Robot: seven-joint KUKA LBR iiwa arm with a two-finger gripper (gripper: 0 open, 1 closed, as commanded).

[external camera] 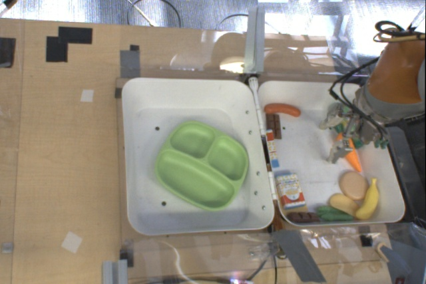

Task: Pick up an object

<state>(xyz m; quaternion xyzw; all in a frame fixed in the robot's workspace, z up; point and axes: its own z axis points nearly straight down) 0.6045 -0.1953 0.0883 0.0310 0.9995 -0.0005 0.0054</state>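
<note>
Here the pale wooden counter carries two shallow white plastic bins side by side. The left bin holds a light green divided plate, sitting slightly askew near the middle, likely just dropped there as a spare target. The right bin holds the smaller items, mostly gathered along its near and dividing walls, as if scattered for random picking: a blue and white snack carton, a yellow toy banana beside a tan egg-shaped piece and a yellow potato-like lump, a reddish toy sausage, a brown chocolate bar, a dark green bean pod.

The grey arm with its orange band reaches in from the right, and its end effector hangs low over the bin's far right part, directly above a small orange toy carrot. Whether it is spread or pinching I cannot tell; the carrot seems the likely pick, lying on the bin floor.
</note>
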